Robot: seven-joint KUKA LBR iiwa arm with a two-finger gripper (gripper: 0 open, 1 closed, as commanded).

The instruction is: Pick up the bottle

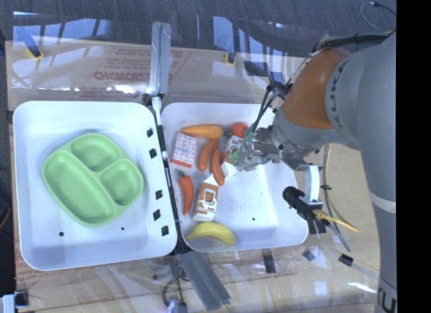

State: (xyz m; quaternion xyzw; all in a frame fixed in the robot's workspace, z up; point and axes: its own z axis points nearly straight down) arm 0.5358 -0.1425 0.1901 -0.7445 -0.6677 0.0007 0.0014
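- Reaching in from the right, the arm [337, 96] is seen over the right bin [269, 227], with the gripper [246, 153] lowered near the bin's upper middle.
- Whether the gripper is apart or together cannot be told; its tip is blurred and merges with what lies beneath it.
- A small pale object with green and red marks, judged to be the bottle [234, 151], is seen just at the gripper's left edge, touching or nearly touching it.
- The bottle's long axis cannot be made out, since most of it is covered by the gripper.
- Just left of the bottle, carrots [214, 160] are laid lengthwise; another carrot [202, 131] lies above, and a red piece [239, 129] sits beside it.
- Further left and down, a box [184, 149], a carton [207, 200] and a banana [211, 233] are found.
- A green tray [93, 177] is held in the left bin [34, 237].
- Crowding by the carrots is judged the chief risk to a clean grasp.
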